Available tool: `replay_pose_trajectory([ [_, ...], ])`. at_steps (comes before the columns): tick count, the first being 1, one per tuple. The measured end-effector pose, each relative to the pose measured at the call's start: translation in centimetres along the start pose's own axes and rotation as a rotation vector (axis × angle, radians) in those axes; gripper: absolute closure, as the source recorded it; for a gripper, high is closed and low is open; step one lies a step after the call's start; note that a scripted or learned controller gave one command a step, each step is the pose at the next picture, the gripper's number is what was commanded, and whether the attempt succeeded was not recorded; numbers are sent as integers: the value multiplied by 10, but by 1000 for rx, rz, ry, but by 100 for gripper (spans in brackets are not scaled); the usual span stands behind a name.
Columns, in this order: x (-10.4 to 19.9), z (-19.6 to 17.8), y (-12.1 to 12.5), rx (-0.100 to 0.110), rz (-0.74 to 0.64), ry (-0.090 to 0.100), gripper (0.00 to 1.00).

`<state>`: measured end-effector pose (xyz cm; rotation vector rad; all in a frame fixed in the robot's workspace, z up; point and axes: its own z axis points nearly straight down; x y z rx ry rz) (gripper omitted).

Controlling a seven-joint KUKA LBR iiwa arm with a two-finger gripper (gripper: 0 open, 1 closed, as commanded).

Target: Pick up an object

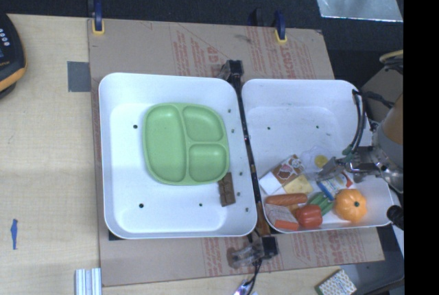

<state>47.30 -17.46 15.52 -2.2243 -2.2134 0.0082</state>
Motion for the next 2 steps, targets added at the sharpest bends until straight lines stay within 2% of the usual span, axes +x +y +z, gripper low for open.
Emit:
replay_pose_trajectory([
  [1, 57, 46, 6, -19, 1, -10, 0],
  [2, -29, -127, 42, -24, -3, -10, 0],
])
